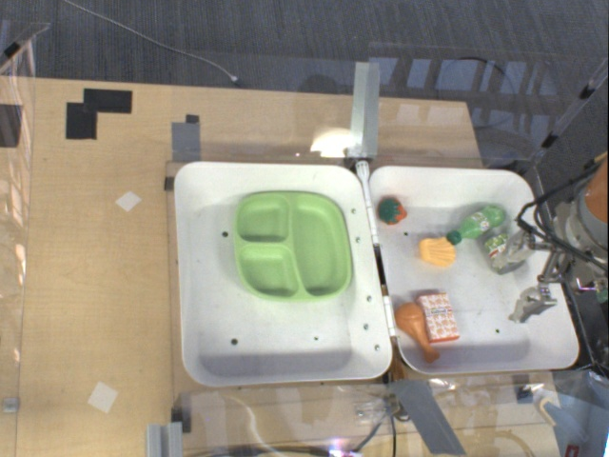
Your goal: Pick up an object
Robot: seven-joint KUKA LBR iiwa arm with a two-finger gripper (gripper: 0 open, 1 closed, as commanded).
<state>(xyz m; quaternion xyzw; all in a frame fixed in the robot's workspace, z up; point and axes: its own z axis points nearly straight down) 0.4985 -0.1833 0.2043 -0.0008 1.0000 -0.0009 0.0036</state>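
Two shallow white bins side by side on the bench [86, 255]. Landmark: the metal divider [374, 246] where the bins meet.

Left bin [205, 350], left of the divider: one green tray [290, 246] with three compartments, lying flat near the bin's middle.

Right bin [476, 346], right of the divider, five loose objects counted:
- one small red-and-green ball-like item [391, 210], just right of the divider, toward the far end
- one yellow toy [438, 251], further right of the divider, mid-bin
- one green bottle [478, 224], lying on its side, touching or nearly touching the yellow toy's far-right edge
- one orange item [415, 327], near the divider at the near end
- one small red-and-white patterned box [438, 317], resting against or partly on the orange item

One arm [585, 217] enters at the far side from the divider. Jaws [521, 279] appear spread, low over the right bin's far-right part, with nothing seen between them. One finger [506, 251] sits just beside the bottle's label end; the other finger [533, 303] is nearer the front.
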